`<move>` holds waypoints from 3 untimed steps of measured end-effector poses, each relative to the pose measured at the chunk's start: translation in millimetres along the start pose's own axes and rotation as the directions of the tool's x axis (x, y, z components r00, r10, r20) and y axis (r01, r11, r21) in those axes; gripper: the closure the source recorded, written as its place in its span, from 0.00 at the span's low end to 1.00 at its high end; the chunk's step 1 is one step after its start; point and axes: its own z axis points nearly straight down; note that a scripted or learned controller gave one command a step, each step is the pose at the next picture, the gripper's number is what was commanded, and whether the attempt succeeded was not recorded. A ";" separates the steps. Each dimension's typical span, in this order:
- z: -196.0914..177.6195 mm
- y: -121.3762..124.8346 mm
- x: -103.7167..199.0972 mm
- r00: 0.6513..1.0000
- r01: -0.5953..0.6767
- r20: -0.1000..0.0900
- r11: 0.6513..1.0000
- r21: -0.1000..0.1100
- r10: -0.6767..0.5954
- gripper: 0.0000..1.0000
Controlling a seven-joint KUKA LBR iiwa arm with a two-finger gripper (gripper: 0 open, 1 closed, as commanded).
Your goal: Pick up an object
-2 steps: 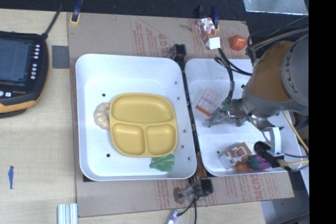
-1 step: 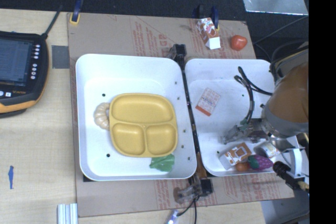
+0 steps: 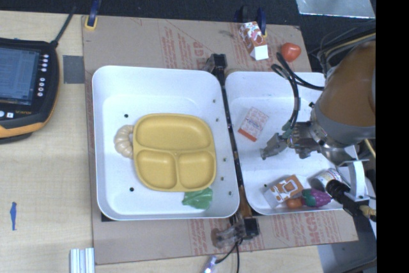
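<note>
You've got a small red-and-white packet [image 3: 253,123] lying flat in the right bin [image 3: 255,83], just up-left of the gripper [image 3: 271,148], apart from it, no contact. Gripper hangs low over the bin floor, fingers spread, nothing betw. them. Below the gripper, at the bin's near edge: a brown-white carton [image 3: 285,189], w/ a purple-green toy [image 3: 315,197] touching its right side. Left of the gripper, in the other bin: yellow divided tray [image 3: 174,151].
</note>
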 end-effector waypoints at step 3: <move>100.3 -0.7 -129.0 1.000 -0.004 0.001 1.000 0.001 0.004 0.00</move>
